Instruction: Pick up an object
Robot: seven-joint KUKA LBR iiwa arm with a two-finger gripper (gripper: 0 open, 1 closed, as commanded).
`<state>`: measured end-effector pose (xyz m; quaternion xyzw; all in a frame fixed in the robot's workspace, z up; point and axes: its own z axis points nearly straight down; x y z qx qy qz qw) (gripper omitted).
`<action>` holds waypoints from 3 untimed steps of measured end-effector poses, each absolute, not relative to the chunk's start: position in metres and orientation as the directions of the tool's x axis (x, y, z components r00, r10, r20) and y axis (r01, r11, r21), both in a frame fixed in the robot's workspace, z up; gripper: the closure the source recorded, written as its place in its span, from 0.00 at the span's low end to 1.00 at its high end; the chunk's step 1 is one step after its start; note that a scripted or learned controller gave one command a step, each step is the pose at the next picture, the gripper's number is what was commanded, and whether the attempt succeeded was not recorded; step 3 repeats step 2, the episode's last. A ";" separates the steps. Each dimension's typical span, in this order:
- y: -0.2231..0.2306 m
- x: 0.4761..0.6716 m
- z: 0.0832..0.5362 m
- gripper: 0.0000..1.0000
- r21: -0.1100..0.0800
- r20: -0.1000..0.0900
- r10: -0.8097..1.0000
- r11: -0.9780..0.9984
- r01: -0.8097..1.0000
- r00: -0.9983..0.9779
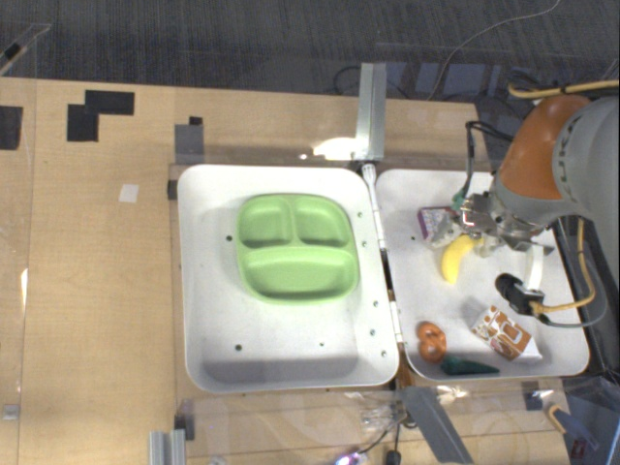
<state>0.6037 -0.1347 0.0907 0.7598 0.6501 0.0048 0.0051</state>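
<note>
1. We count two shallow white plastic bins on the wooden desk point(87, 289): the left bin point(208, 289) and the right bin point(552, 347), touching along a shared middle edge.
2. We see one light green divided plastic tray point(294, 248) with three compartments, lying flat near the middle of the left bin.
3. In the right bin we count one yellow banana point(455, 258) near its centre.
4. Just left of and above the banana lies one small purple packet point(431, 223).
5. Below the banana, at the bin's near edge, sit one round orange-brown object point(432, 339) and, beside it, one dark green elongated object point(469, 365).
6. Right of these lies one brown-and-white wrapped packet point(504, 332).
7. One hand point(481, 219) hangs just above the banana's upper end; we cannot tell its state.
</note>
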 end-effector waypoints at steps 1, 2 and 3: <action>-0.133 0.606 0.103 1.00 0.018 0.003 0.988 -0.153 0.988 0.153; -0.047 0.574 0.271 1.00 0.005 0.001 0.987 -0.161 0.987 0.161; -0.047 0.574 0.271 1.00 0.005 0.001 0.987 -0.161 0.987 0.161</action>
